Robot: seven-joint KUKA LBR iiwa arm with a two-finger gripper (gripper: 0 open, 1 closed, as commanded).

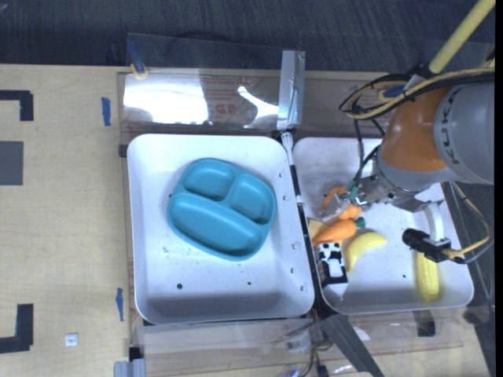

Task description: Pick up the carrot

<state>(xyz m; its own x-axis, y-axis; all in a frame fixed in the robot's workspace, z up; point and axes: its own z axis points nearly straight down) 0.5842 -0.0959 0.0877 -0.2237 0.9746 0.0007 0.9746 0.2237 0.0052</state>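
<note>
Down in the right white bin, the grey two-finger gripper hangs just above the small orange carrot, which lies by the bin's left wall; whether its fingers are apart or together I cannot tell. A yellow banana touches the carrot, with a yellow corn cob further right. A blue divided plate sits in the left white bin.

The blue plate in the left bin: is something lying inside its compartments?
Nothing lies in the three compartments of the blue plate; their blue floors show bare. The plate rests on the left bin, so the floor under it is covered.
</note>
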